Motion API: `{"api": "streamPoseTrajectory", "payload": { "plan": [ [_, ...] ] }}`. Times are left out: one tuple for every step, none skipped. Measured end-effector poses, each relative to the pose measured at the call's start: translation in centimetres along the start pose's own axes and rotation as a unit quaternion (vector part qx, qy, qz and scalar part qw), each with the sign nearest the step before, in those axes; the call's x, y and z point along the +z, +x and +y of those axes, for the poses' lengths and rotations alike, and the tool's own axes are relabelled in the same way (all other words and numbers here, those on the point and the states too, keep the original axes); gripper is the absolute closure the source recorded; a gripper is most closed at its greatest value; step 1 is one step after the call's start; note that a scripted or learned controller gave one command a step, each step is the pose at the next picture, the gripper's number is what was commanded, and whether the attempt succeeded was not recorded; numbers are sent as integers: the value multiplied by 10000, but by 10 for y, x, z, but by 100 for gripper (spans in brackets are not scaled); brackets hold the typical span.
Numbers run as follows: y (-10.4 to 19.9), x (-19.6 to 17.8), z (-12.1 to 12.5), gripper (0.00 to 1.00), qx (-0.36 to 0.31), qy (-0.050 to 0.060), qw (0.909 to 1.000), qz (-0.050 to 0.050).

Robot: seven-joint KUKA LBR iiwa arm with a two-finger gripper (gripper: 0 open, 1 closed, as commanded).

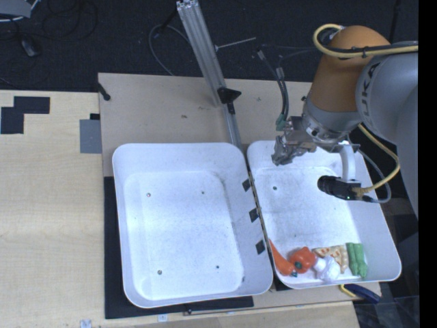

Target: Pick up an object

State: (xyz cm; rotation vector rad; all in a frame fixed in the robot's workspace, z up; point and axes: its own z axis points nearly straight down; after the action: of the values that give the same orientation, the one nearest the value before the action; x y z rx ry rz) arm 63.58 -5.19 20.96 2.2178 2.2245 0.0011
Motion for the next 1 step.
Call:
{"api": "streamPoseTrajectory", "payload": {
  "plan": [
    [45,1,-7,100,1,7,10000,4]
  ]
}}
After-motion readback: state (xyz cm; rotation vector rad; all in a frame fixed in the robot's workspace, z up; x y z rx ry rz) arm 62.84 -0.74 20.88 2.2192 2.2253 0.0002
